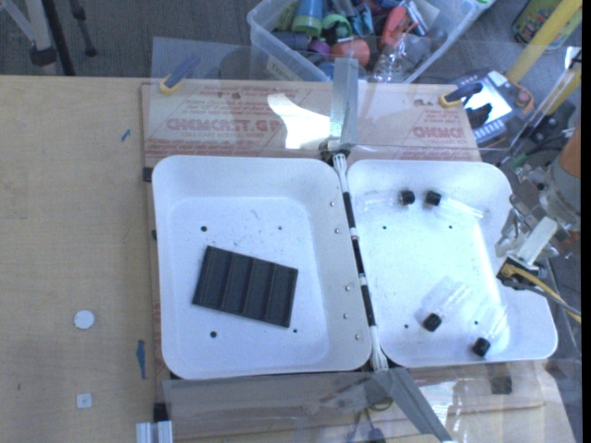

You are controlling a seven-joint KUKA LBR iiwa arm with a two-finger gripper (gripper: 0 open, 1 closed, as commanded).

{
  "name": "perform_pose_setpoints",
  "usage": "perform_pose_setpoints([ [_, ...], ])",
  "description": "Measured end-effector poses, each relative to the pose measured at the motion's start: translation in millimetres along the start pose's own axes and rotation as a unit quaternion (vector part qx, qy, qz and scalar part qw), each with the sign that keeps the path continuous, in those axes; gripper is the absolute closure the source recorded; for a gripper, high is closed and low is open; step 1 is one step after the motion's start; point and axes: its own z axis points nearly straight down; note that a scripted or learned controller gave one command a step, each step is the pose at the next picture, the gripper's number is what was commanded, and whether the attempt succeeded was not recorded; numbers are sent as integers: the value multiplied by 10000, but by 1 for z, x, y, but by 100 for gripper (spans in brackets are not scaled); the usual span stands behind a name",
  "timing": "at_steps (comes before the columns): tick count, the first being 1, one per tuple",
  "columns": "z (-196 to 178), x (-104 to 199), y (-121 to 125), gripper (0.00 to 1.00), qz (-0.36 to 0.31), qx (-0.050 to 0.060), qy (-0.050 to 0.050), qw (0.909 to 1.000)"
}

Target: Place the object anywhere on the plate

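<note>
Camera view, entries logged from my remote station. All positions are given from the dark ribbed plate.

1. Dark ribbed plate. A flat, grey-black slab with lengthwise grooves. It lies skewed on the floor of the left bin, with its whole top face in sight.
2. Right bin. It sits right of the plate, and its rim meets the left bin's rim along a seam.
3. Upper black caps. Two small ones close together, right of the plate and higher in the frame. The clear tubing beside them almost vanishes against the white floor.
4. Lower black caps. Two more, right of the plate and slightly lower, set apart from each other. A clear plastic piece shows faintly just above the nearer one. I cannot trace its outline or tell whether caps and plastic are joined.
5. Gripper. It is far right of the plate, over the right bin's outer rim and apart from every cap. The frame edge cuts off the arm, and I cannot tell whether the gripper is open or closed.
6. Clear tub of coloured toys. Above and right of the plate, beyond the bins, cropped by the top edge.
7. White disc. Left of the plate, on the bare bench.
8. Printed board. Above the plate, its lettering partly lost in glare.
</note>
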Motion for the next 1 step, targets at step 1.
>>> perform_pose_setpoints([
  [1, 17, 80, -55, 100, 55, -5, -3, 10000],
])
